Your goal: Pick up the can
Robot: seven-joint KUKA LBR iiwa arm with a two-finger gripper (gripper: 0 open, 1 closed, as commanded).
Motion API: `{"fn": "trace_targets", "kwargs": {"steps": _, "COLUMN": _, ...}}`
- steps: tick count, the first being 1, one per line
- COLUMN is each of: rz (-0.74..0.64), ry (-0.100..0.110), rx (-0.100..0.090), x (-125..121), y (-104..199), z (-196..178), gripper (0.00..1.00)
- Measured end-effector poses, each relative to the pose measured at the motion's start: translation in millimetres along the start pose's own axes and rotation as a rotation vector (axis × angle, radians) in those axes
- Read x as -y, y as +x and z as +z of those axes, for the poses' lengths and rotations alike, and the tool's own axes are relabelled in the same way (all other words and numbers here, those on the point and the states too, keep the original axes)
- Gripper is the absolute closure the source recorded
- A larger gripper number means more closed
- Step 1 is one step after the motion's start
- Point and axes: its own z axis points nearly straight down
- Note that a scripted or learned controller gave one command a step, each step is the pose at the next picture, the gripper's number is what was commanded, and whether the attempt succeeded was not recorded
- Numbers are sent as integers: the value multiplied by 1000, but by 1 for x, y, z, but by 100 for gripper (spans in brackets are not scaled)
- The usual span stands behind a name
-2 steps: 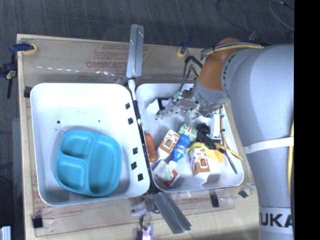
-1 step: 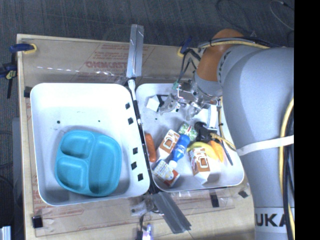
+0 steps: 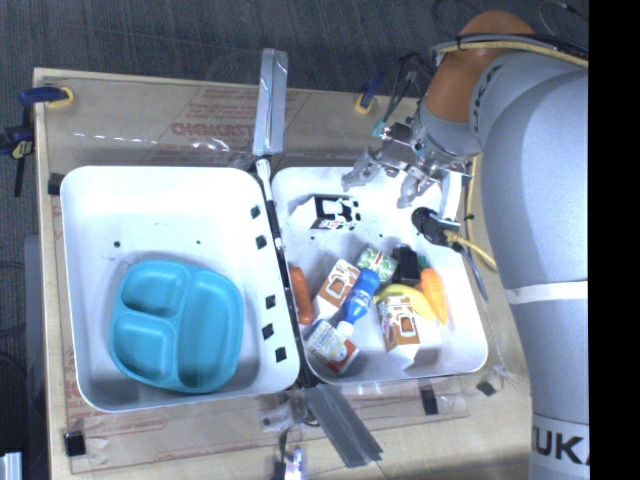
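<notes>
Over the right bin's [image 3: 300, 190] far rim we see the claw [image 3: 392, 173], fingers spread apart and nothing between them. Can [image 3: 377, 261] is our best guess: the small green-patterned thing in the middle of the pile, too small to be sure of its label. It sits nearer the camera than the claw and slightly left, so the move we expect is a short reach down and in toward the pile. Long axis looks tilted, running from upper right to lower left, roughly in line with the blue bottle [image 3: 358, 299] that touches its lower end. Crowded spot: a carton [image 3: 337, 284] just on its left, a black item [image 3: 407, 265] just on its right, a second carton [image 3: 401, 323] and a carrot [image 3: 433, 294] nearby. We judge the risk to be fingers landing on a neighbour, so the claw should close across the can's short side. Left bin [image 3: 80, 193] holds a blue tray [image 3: 178, 325], well apart and not in play.
</notes>
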Motion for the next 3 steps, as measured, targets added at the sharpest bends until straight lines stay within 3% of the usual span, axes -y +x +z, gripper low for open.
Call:
{"fn": "trace_targets", "kwargs": {"steps": 1, "rz": -57, "ry": -18, "rx": -1, "x": 23, "y": 12, "z": 66, "gripper": 0}}
{"fn": "trace_targets", "kwargs": {"steps": 2, "rz": 37, "ry": 0, "rx": 1, "x": 61, "y": -22, "z": 86, "gripper": 0}}
{"fn": "trace_targets", "kwargs": {"steps": 3, "rz": 34, "ry": 2, "rx": 2, "x": 61, "y": -22, "z": 76, "gripper": 100}}
